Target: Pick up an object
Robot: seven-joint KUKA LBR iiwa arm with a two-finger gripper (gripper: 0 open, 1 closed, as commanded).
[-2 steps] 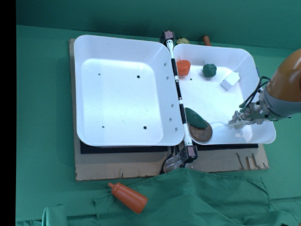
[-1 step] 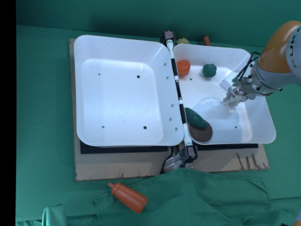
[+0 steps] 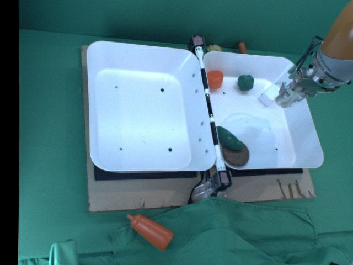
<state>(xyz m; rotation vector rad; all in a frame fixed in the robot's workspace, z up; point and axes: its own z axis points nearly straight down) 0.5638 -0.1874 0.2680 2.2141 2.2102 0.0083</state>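
My gripper hangs over the upper right part of the right bin, the arm coming in from the right. A small white block lies right beside it on its left, touching or almost touching. Further left sit a dark green lump and an orange-red cup. Near the bin's lower left corner a green elongated object rests against a brown round disc.
The left bin stands next to the right one, with a black-and-white divider bar between them. An orange bottle lies on the green cloth in front. Two small items sit behind the right bin.
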